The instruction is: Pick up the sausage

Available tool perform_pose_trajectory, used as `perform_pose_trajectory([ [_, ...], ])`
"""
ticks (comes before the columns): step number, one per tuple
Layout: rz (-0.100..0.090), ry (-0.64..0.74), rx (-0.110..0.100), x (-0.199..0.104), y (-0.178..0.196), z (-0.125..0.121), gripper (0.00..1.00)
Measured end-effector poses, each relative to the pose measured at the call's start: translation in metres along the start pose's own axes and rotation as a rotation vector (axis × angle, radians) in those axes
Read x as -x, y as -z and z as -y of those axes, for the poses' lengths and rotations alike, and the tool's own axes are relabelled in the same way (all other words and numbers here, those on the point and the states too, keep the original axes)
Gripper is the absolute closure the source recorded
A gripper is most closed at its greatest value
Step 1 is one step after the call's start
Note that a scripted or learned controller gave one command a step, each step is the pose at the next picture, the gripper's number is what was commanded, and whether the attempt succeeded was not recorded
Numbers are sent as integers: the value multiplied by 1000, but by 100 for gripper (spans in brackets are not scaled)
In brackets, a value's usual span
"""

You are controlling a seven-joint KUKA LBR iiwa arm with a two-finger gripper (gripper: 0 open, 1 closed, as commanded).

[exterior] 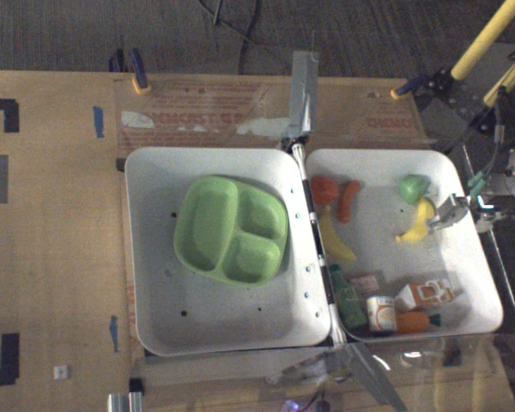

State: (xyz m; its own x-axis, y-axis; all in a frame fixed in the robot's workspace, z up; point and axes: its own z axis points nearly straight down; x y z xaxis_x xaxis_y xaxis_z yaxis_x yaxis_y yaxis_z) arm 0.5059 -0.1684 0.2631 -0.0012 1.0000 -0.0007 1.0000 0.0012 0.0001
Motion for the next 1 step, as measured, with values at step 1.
perform_pose_trajectory([
  [1, 0, 12, 0, -52, -61, -64, 0],
])
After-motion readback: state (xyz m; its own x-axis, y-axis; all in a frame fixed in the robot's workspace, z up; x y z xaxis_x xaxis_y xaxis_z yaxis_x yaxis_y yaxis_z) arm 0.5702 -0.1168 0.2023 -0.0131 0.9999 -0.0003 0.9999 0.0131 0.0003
